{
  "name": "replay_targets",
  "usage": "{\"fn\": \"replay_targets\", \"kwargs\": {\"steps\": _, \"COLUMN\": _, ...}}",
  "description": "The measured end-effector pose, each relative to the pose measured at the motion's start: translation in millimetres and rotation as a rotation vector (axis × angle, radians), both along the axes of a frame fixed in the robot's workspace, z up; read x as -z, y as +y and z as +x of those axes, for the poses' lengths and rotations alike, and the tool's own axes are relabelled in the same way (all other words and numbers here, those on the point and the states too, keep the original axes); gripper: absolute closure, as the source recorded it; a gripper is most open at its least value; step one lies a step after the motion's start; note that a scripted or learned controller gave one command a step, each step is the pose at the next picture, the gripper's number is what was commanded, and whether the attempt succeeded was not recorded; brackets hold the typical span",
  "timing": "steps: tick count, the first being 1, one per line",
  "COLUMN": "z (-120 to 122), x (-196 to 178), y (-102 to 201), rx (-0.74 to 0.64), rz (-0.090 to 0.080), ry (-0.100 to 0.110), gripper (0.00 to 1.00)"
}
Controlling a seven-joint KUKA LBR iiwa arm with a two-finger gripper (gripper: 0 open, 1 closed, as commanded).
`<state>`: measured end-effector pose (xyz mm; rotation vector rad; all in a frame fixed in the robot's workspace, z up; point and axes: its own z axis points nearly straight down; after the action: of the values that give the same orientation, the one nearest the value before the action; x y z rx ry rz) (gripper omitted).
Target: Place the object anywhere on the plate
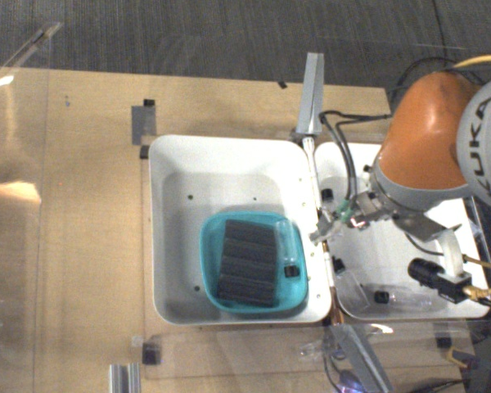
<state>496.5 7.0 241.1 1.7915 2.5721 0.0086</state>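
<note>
On the pale wooden bench (74,244) sit two shallow white plastic bins side by side. The left bin (168,219) holds a square teal plastic plate (290,244) with rounded corners, lying in the bin's lower right part, close to the wall it shares with its neighbour. On that plate rests a dark grey ribbed rectangular block (247,262), its ridges running across its width and its long side tilted slightly off the plate's edges; it covers most of the plate's middle and left, leaving a strip of teal bare along the right, where a small dark piece (290,271) lies just beside the block. The block is thus on the plate, apart from the arm. The grey arm with its rounded orange band (425,133) reaches in from the right above the right bin (393,305), with black cables looping near its wrist. Its pincer (334,219) hangs over the dividing rim between the two bins, beside the plate's upper right corner; I cannot tell how its tips stand, as the wrist hides much of them, and nothing is seen between them. A grey metal bar (311,92) rises from the bench behind the bins.
</note>
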Motion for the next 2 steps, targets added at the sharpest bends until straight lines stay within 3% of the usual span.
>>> {"fn": "replay_targets", "kwargs": {"steps": 1, "z": -7.3, "x": -61.9, "y": 33.1, "rx": 0.061, "rz": 0.001, "ry": -0.002, "gripper": 0.00}}
{"fn": "replay_targets", "kwargs": {"steps": 2, "z": -5.0, "x": -72.8, "y": 34.4, "rx": 0.054, "rz": 0.001, "ry": -0.009, "gripper": 1.00}}
